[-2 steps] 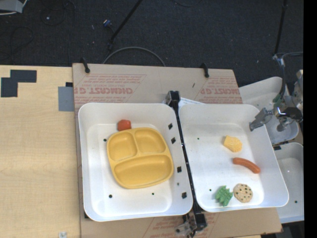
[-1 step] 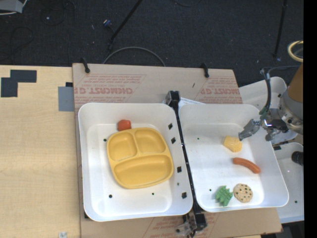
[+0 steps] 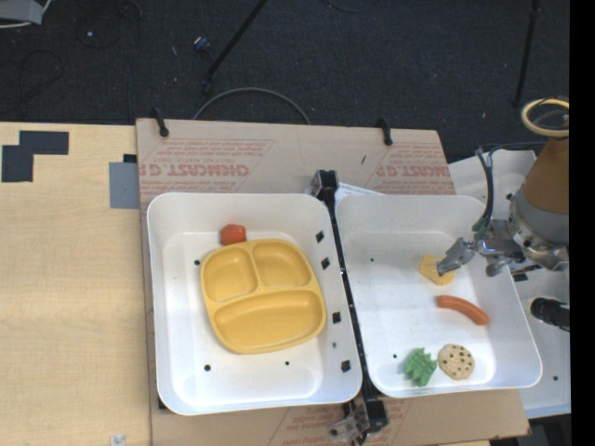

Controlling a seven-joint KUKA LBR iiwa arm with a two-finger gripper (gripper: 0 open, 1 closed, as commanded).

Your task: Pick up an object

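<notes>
Nothing is lifted yet: the claw [image 3: 450, 261], whose spread I cannot tell, sits at the yellow block [image 3: 430, 269] near the right bin's [image 3: 400, 219] far side.

The bins [image 3: 186, 249] are white; the tray [image 3: 263, 295] is yellow beside a red-orange piece [image 3: 233, 234]. The sausage [image 3: 462, 309] is orange-red, the cookie [image 3: 456, 361] tan with dark specks, the leafy piece [image 3: 420, 367] green.

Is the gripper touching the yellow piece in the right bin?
Cannot tell. In the camera view the gripper overlaps the yellow piece at its edge, but contact is unclear.
</notes>
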